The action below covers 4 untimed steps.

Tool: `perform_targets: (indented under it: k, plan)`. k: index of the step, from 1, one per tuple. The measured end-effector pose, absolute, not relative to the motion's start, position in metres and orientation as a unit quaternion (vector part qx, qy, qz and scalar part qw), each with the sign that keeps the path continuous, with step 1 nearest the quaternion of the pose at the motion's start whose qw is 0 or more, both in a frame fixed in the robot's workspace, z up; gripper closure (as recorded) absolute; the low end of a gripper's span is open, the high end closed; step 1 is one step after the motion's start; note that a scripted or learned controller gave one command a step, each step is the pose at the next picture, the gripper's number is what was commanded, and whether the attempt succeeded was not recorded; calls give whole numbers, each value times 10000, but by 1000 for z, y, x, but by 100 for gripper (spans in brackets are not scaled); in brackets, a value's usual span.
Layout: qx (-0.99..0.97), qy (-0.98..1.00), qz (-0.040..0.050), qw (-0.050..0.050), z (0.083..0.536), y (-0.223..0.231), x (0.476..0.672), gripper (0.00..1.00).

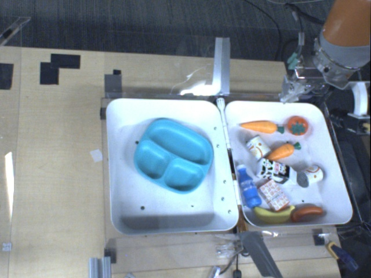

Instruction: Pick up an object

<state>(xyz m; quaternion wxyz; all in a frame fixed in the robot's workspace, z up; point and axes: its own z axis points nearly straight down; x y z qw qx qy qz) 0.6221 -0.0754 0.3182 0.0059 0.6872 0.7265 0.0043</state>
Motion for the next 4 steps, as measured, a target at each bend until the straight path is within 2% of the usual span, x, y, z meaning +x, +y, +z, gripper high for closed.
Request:
perform_targets:
  k: [1,2,3,4]
  plan:
    - [6567,7542,13,30,266,-110,669,100]
    - [6717,7408,11,25,230,-116,670,100]
    - [6059,7955,19,42,230,-151,670,100]
    - [5869,8097,12,37,238,-152,670,100]
